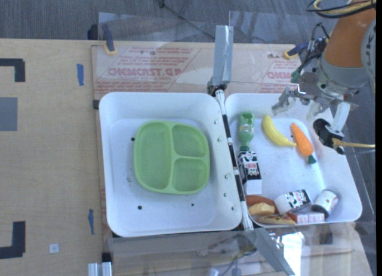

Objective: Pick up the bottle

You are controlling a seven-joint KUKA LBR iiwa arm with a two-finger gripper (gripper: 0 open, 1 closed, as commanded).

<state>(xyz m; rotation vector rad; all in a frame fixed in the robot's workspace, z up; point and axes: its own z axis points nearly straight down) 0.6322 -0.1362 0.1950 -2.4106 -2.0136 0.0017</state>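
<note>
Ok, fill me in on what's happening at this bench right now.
A grey and orange robot arm reaches in from the right, its gripper above the far end of the right bin. It is meant to pick up the green bottle, which lies untouched along that bin's left wall. A banana and a carrot lie beside it, nearer the gripper. The left bin holds a green divided plate.

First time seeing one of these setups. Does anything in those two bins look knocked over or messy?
Somewhat. The green bottle lies flat against the divider in the right bin, and several small cartons are tumbled together at its near edge. The green plate sits tidily.
</note>
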